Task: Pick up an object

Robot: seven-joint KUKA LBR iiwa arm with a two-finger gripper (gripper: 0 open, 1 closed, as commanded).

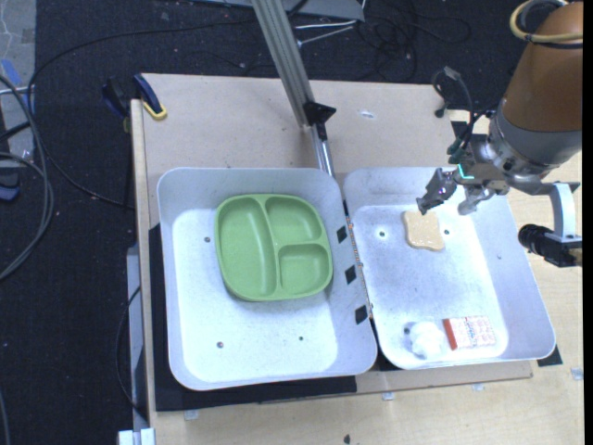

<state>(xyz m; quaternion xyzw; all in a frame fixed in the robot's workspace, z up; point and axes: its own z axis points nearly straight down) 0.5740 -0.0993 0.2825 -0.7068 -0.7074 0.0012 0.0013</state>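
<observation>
Fingers (434, 196) spread apart mark the gripper (451, 198), which hangs with nothing between them over the far end of the right bin (519, 295), just above the tan slice of toast (425, 232). That toast lies flat near the bin's back left, apart from every wall. Bare floor stretches between it and the near edge, where a white ball (426, 339) and a red-and-white packet (472, 332) sit side by side. A green divided plate (274, 247) occupies the left bin (185, 341).
</observation>
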